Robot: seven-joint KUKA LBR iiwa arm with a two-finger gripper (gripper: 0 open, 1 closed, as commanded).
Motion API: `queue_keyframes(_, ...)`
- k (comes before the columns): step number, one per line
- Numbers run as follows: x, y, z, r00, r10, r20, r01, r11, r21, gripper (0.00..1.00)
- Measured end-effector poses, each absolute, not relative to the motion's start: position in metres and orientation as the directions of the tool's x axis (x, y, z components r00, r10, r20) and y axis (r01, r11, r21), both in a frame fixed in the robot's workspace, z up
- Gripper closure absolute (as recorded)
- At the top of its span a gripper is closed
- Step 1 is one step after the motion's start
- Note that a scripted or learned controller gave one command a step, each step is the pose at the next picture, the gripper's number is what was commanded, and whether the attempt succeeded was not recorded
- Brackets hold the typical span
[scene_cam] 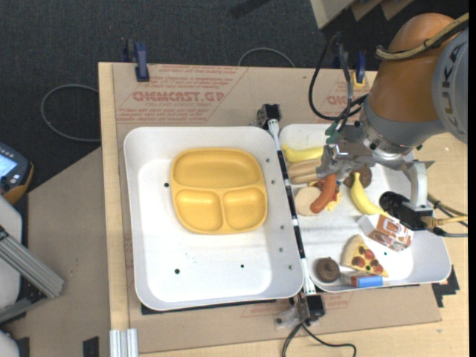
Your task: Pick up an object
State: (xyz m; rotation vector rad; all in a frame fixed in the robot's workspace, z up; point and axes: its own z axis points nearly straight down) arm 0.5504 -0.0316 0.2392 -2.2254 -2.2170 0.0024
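Over the right bin's (439, 262) upper-left corner, the gripper (336, 171) hangs above a red sausage (325, 196); how far it's open, I cannot tell

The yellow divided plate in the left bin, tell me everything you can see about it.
The yellow divided plate looks like matte moulded plastic, a rounded rectangle with three compartments: one wide section across the far side and two smaller ones side by side on the near side. All three hold nothing. It lies flat and upright on the floor of the left white bin, towards the bin's far half, slightly skewed. Only the bin floor touches it.
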Motion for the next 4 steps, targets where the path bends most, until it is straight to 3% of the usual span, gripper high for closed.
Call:
queue_keyframes(1, 0.570, 0.048, 0.240, -0.009, 1.000, 0.002, 1.000, 0.009, 0.003, 1.00)
queue_keyframes(2, 0.551, -0.004, 0.189, 0.006, 1.000, -0.001, 1.000, -0.006, -0.008, 1.00)
queue_keyframes(3, 0.540, -0.026, 0.184, 0.003, 1.000, 0.000, 1.000, -0.003, -0.003, 1.00)
queue_keyframes(4, 0.603, 0.034, 0.185, -0.007, 1.000, 0.000, 1.000, 0.007, 0.007, 1.00)
